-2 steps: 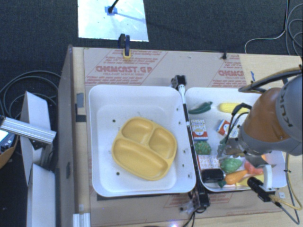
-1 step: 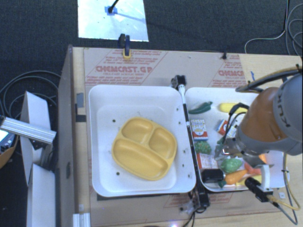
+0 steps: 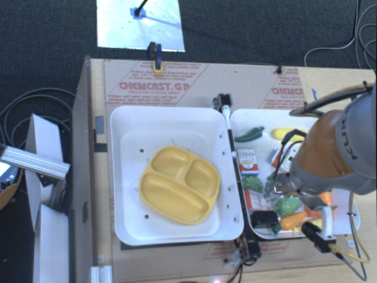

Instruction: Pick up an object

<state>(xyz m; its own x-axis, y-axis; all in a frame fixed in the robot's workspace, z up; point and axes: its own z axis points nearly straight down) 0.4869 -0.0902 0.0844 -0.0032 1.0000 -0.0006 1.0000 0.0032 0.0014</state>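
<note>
The right bin (image 3: 259, 118) holds several small objects. A green chili (image 3: 250, 134) and a yellow banana-like piece (image 3: 282, 134) lie at its far end. A small printed box (image 3: 247, 161) sits by the left wall, with a broccoli piece (image 3: 253, 183) just below it. Nearer the front lie a green leafy piece (image 3: 287, 206), an orange carrot (image 3: 293, 220) and a black object (image 3: 265, 219). My gripper (image 3: 274, 186) is low in this bin, right of the broccoli and above the leafy piece. The arm's orange band (image 3: 321, 146) hides the bin's right part.
The left bin (image 3: 126, 158) holds a yellow divided tray (image 3: 179, 184). A divider rail (image 3: 232, 158) runs between the two bins. Cardboard backing (image 3: 177, 81) lies behind them. Cables hang over the arm at the right, and white parts stand off the bench at the left.
</note>
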